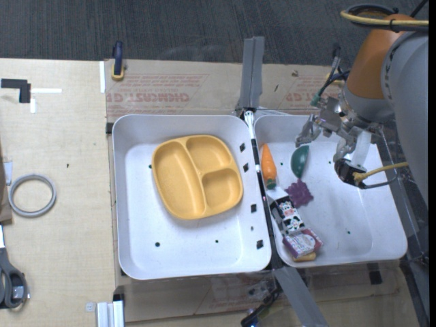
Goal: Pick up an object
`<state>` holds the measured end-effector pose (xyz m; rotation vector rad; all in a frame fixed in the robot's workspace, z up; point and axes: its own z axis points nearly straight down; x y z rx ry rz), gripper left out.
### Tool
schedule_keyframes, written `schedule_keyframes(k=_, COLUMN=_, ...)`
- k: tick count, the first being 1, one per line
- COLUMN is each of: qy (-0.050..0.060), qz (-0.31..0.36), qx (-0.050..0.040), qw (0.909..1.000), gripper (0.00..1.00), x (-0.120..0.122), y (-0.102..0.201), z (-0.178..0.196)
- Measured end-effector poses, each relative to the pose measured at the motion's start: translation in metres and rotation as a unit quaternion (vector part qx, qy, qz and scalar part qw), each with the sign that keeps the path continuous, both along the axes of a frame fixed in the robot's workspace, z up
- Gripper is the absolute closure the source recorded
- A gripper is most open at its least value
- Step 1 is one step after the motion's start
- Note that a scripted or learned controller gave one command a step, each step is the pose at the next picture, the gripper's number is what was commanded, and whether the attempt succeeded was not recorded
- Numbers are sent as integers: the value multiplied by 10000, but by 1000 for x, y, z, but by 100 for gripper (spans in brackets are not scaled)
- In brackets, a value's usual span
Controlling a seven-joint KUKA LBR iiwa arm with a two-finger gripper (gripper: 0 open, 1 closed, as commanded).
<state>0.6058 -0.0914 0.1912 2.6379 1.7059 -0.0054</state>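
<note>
In the right bin [368, 240] lie an orange carrot [268, 164], a dark green rounded piece [300, 161], a purple bunch of grapes [300, 193], a black-and-white patterned carton [289, 215] and a small pink wrapped pack [302, 244]. My gripper [323, 148] hangs over the bin's far part, just right of and above the green piece. It is open, with nothing between its fingers. One finger [304, 137] points down toward the green piece. The arm [371, 60] covers the bin's far right corner.
The left bin [136, 237] holds a yellow divided plate [197, 176]. A grey divider [253, 73] rises between the bins at the back. On the bench to the left lie a grey ring [30, 195] and scissors [12, 288].
</note>
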Motion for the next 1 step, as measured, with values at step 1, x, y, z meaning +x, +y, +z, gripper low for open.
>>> schedule_keyframes(k=1, qy=24, qz=24, qx=-12, qw=10000, gripper=100, x=0, y=1, z=7)
